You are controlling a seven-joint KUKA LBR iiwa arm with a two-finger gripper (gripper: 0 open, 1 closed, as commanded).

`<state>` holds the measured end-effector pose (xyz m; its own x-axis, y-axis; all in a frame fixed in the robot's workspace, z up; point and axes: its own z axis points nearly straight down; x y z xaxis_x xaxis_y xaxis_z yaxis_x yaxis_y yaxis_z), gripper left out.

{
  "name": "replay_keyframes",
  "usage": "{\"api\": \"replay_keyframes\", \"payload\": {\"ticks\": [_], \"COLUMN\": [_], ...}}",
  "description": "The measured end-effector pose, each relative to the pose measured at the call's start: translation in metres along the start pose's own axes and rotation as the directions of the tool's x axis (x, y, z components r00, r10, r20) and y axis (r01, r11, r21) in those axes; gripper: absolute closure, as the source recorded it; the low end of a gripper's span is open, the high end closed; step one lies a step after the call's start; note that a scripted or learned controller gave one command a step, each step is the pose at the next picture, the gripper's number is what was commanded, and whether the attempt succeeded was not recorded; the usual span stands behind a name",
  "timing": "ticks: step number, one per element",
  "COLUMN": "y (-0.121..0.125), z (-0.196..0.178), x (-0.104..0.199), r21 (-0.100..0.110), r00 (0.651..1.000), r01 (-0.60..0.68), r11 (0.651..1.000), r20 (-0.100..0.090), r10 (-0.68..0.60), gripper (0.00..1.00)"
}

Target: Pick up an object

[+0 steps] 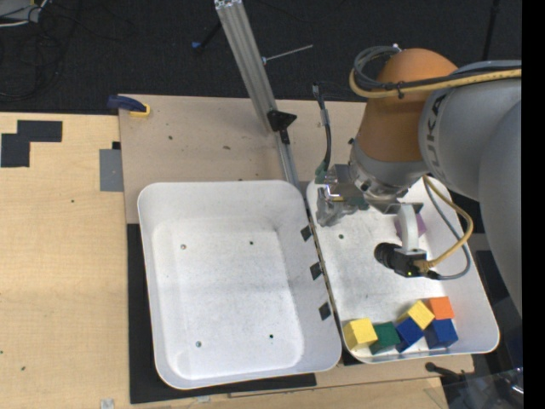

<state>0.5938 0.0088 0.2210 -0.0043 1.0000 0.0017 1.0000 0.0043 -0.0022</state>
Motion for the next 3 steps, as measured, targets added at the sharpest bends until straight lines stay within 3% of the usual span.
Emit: {"api": "replay_keyframes", "payload": {"ticks": [2, 3], "y": [0.013, 0.013], "z": [0.001, 0.001], "x": [0.084, 0.084], "r21": [0.001, 0.002], "r00": [1.0, 1.0], "r01": [-0.001, 0.001], "r11": [1.0, 1.0], "r20": [0.001, 0.003], "r10": [0.001, -0.001], "gripper": [1.0, 0.0]}}
